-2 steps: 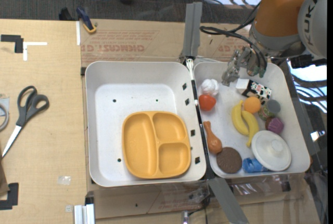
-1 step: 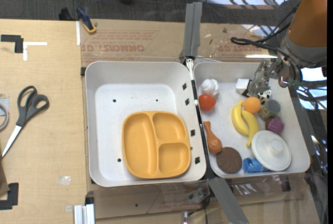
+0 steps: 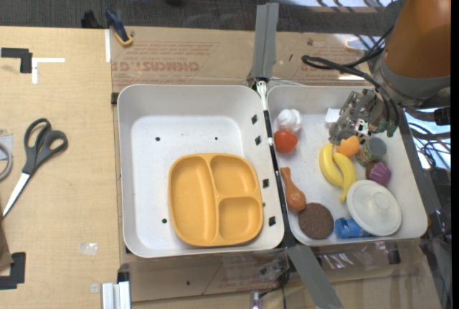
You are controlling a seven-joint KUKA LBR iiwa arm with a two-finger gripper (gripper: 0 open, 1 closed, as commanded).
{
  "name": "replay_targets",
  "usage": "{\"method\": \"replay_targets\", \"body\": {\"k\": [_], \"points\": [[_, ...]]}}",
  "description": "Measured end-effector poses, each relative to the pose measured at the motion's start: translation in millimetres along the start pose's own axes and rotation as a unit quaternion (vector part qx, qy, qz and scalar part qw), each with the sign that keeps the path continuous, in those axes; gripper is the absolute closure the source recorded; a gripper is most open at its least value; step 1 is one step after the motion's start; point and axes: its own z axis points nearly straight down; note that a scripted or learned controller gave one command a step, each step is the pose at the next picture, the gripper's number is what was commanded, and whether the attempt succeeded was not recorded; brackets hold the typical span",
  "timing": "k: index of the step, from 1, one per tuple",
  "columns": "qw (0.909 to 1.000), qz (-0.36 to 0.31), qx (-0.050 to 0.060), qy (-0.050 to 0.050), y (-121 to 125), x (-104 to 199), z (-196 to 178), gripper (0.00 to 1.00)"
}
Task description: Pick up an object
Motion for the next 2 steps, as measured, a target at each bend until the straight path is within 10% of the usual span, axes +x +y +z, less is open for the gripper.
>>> {"method": "replay_targets", "body": {"k": [1, 2], "points": [[0.9999, 0.014, 0.000, 0.001, 23, 84, 12, 1.00], [0.9993, -0.036, 0.000, 0.000, 57, 97, 10, 1.00]]}}
